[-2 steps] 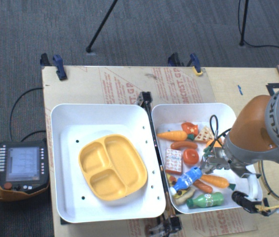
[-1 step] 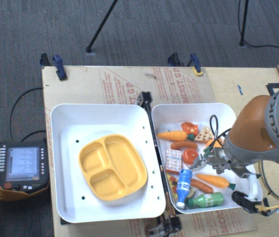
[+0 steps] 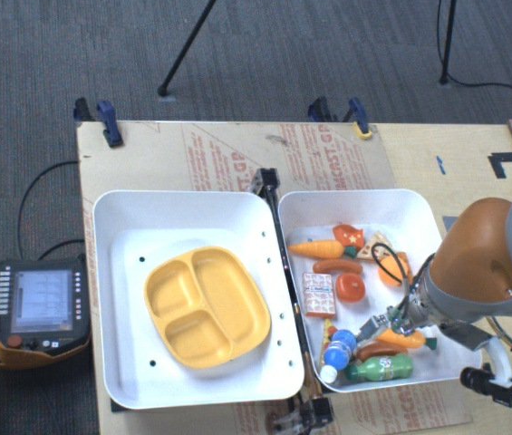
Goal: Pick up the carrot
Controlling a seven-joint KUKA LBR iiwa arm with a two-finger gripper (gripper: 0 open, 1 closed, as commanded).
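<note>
Carrot at right bin's far-left, well apart from gripper.

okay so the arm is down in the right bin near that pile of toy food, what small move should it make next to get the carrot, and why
Probably a short lift and a shift toward the upper left of the right bin. The gripper sits low near the green bottle and an orange piece, while the carrot lies apart near the bin's left wall, above the red sausage, with no contact visible.
</note>
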